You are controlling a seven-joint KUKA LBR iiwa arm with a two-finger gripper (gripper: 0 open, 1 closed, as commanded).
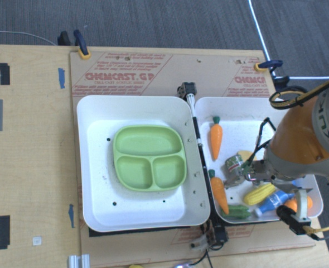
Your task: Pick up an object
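The right bin (pixel 234 108) holds several toy foods. An orange carrot (pixel 216 140) lies upright near its left wall, and a second carrot (pixel 218 193) lies lower along the same wall. A yellow corn cob (pixel 259 194), a green vegetable (pixel 240 210), a blue item (pixel 274 201) and an orange item (pixel 298 204) crowd the front of the bin. My gripper (pixel 238 169) hangs low over the middle of this bin, just above the corn and right of the lower carrot. A small silver and green object (pixel 233 163) sits at its tip. The wrist hides part of a yellow piece (pixel 246 156).
The left bin (pixel 97 149) carries a green three-section plate (pixel 149 157). A metal divider (pixel 197 144) runs between the bins. My grey and orange arm (pixel 301 138) covers the right bin's right side. Clamps (pixel 82 44) and cables edge the board.
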